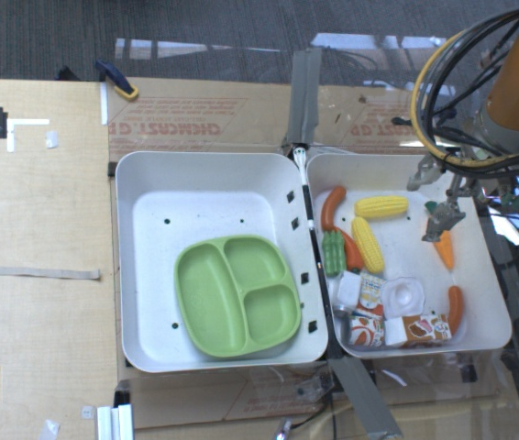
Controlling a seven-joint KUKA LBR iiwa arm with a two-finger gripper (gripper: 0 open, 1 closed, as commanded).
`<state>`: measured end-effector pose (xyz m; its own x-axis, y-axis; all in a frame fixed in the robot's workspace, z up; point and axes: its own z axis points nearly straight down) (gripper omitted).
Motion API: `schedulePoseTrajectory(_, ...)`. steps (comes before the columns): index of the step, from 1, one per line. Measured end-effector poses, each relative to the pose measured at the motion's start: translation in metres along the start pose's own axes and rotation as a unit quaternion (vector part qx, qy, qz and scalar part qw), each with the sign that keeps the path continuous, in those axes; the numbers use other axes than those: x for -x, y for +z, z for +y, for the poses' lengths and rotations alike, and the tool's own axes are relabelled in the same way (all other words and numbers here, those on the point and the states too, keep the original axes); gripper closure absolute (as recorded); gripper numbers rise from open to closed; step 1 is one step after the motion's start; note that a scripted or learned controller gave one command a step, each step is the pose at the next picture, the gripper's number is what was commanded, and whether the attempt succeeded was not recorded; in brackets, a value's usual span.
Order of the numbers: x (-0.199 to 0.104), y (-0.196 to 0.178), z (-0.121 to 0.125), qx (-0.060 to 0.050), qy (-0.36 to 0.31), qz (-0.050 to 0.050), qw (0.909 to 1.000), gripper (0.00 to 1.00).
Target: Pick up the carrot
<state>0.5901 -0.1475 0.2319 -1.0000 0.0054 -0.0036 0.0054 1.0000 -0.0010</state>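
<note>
carrot (444, 248) hanging tip-down, pinched in gripper (442, 220)

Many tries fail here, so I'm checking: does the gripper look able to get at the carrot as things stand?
Probably yes. The gripper hangs right above the carrot, which lies apart from the corn cobs on bare floor of the right bin.

I see a light wooden desk (39, 319) carrying two shallow white bins side by side, the left bin (131, 246) touching the right bin (489, 337). Brown cardboard (204, 122) lies under their far edges. A blue-and-yellow tool (115, 78) rests near the desk's far edge.
</note>
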Motion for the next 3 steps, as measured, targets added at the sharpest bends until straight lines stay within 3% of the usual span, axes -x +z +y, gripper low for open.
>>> schedulePoseTrajectory(1, 0.031, 0.068, -0.037, 0.0, 0.098, 0.0, 0.9952, 0.0)
schedulePoseTrajectory(2, 0.017, 0.139, -0.057, -0.001, 0.121, -0.001, 0.9926, 0.0)
schedulePoseTrajectory(3, 0.02, 0.128, -0.056, -0.002, 0.119, -0.004, 0.9929, 1.0)
